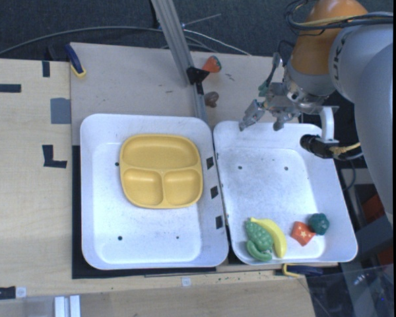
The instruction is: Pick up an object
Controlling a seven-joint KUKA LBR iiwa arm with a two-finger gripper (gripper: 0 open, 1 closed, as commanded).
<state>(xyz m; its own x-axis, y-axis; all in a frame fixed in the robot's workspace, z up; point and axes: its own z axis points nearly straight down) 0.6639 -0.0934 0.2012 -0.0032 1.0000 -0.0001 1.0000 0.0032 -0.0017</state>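
Observation:
My gripper [260, 121] hangs over the far edge of the right bin [270, 177], its two fingers spread apart with nothing between them. At the near end of that bin lie a yellow banana [273, 234], a green toy vegetable [257, 240] touching it, a red piece [302, 232] and a dark green piece [319, 222]. All of these sit well away from the gripper, toward the near edge.
The left bin [99, 197] holds a yellow divided plate [162, 170]. A slanted metal pole [175, 32] rises behind the bins. A small orange item [213, 63] and a brown one [211, 99] lie on the bench beyond the bins.

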